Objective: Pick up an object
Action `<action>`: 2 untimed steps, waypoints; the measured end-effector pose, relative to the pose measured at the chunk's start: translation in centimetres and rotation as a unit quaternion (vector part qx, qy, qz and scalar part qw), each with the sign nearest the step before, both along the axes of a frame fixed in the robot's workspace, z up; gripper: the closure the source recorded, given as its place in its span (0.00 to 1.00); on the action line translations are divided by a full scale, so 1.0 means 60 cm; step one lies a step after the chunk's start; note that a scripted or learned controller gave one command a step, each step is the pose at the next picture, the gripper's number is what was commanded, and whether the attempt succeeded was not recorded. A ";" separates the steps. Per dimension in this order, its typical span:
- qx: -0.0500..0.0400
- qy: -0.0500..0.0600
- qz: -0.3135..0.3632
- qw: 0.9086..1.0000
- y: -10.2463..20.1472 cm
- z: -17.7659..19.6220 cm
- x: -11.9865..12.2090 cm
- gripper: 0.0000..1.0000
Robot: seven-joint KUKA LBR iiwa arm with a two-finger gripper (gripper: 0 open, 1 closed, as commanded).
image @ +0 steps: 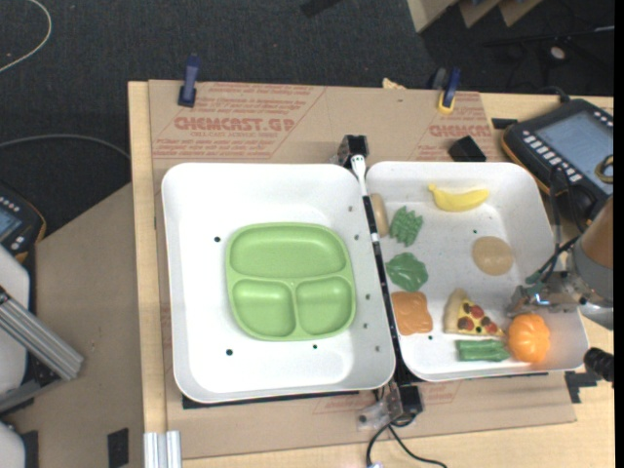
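The arm (pixel 597 271) is cut off by the right edge — little beyond its wrist shows. The pincer (pixel 534 298) is small and blurred beside the orange pumpkin (pixel 528 338) — its fingers cannot be made out.

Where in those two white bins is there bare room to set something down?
Left bin: bare white floor rings the green plate. Right bin: a bare patch between the banana, the leafy greens and the pizza slice. Its near edge is crowded, around the orange pumpkin.
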State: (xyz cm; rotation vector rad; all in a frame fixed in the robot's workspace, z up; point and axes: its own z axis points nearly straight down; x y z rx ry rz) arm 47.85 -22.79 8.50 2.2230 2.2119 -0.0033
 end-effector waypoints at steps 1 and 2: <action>0.002 0.000 0.002 1.000 0.007 -0.001 0.001 1.00; 0.002 0.000 0.002 1.000 0.007 -0.001 0.001 1.00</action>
